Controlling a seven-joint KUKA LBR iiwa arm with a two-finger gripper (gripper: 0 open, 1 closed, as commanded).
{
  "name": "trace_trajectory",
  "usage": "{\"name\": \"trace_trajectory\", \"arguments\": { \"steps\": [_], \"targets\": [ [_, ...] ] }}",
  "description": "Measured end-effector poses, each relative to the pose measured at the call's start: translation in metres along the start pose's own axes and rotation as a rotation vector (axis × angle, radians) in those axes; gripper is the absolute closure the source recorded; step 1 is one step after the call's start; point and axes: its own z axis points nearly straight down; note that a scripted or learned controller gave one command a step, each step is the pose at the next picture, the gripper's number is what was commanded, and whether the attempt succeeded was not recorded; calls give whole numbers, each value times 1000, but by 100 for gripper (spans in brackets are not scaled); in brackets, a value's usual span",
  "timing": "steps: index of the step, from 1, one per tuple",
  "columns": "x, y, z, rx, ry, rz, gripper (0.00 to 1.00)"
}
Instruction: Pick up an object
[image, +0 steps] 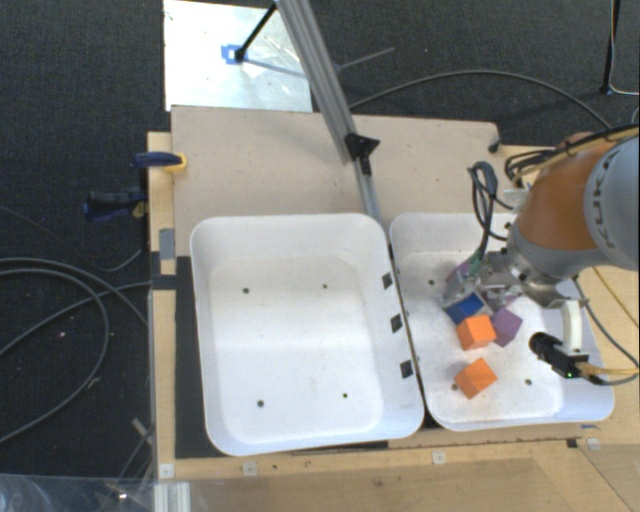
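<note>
On the right side of the frame, the grey arm (580, 215) with its orange band reaches down into the right bin (430, 240). The gripper (468, 292) is low over the blocks, just above a blue cube (463, 309). I cannot tell if its tips are apart or together, because the metal head hides them.

Four small blocks sit close together in the right bin. The blue cube lies right under the gripper. An orange cube (477, 331) touches it on the lower right. A purple block (508, 325) sits just beside that orange cube, on its right. A second orange cube (476, 377) lies a little apart, lower in the bin. The blocks have flat faces and sharp corners and look smooth.

The left bin (290, 330) is a wide, shallow white tray with round corners and a few small dark holes in its floor. Both bins rest on a pale wooden bench (300, 160). A blue clamp (150, 160) grips the bench edge at the upper left.
</note>
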Motion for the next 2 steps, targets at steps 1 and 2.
{"name": "trace_trajectory", "arguments": {
  "steps": [1,2],
  "targets": [
    [6,-11,5,-6,-2,3,0],
    [-22,92,45,-15,-5,-1,0]
  ]
}}
